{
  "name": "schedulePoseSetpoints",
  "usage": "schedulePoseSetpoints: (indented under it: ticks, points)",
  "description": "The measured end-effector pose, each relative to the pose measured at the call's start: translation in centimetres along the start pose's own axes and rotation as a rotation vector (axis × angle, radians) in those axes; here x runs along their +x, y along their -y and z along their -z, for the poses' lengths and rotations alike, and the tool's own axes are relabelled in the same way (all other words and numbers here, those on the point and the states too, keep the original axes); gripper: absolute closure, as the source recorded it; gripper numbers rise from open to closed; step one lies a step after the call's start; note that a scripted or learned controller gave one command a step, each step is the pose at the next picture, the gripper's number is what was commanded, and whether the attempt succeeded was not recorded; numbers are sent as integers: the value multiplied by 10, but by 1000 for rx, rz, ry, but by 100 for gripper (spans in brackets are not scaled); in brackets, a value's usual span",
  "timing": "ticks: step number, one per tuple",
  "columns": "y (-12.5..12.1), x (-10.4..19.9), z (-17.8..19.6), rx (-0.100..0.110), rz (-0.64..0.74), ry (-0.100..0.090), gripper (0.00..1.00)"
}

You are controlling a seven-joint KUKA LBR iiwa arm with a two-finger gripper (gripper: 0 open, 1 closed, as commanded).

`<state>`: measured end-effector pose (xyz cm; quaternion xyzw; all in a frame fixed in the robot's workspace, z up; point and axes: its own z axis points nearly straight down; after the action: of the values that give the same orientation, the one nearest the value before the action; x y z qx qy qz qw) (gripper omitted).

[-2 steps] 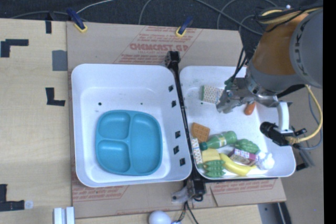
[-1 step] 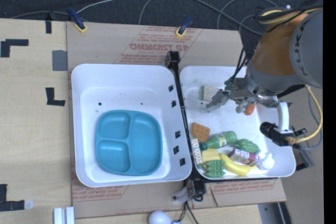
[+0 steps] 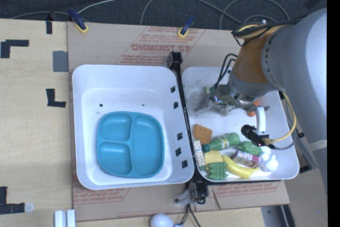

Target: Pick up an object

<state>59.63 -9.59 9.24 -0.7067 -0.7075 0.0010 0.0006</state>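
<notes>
Camera view: gripper (image 3: pixel 220 98) low in right bin (image 3: pixel 287 170), above toy food pile (image 3: pixel 234 156); jaws' state cannot be told.

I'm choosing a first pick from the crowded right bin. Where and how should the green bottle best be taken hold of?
Probably the green bottle across its body, with the tool coming from above. It lies on its side, long axis running left-right, so closing across the narrow width seems easiest. The yellow banana and other toys crowd its near side.

glossy plastic bins (image 3: pixel 85 114); matt blue tray (image 3: pixel 130 144)
</notes>
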Motion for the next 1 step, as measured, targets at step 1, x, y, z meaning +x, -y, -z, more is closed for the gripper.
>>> schedulePoseSetpoints:
  ticks: [1]
  points:
    - [-12,-2,-6,-3,1,-1,0]
